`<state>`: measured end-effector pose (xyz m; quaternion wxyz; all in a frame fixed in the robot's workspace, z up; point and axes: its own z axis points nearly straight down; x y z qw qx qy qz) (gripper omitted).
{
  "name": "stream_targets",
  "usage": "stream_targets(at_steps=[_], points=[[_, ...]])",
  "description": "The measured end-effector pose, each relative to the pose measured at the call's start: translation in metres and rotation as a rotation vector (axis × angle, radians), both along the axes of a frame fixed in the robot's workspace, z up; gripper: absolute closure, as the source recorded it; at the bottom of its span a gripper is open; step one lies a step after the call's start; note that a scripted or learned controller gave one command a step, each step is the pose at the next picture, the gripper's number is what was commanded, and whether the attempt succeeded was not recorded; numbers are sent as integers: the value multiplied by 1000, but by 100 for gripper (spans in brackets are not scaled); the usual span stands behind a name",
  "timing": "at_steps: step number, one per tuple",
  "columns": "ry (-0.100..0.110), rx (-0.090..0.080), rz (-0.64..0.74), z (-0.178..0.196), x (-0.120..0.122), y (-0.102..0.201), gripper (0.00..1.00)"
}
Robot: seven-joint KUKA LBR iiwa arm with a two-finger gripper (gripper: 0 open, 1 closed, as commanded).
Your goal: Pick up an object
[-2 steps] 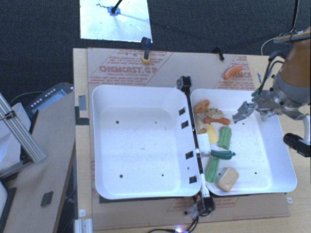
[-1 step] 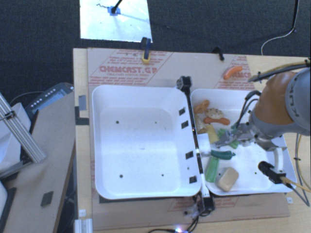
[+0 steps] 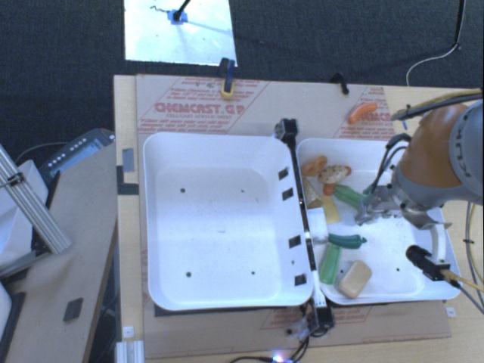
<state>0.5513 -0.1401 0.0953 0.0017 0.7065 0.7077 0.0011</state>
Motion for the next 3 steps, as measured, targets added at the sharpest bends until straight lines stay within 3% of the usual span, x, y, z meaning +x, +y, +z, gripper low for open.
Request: stream_targets(at_steps=[1, 2, 3], points=[[6, 4, 6, -12, -20, 58, 100], [-6, -2, 4, -9, 66, 36, 100], [-2, -1, 1, -10, 94, 6, 100]])
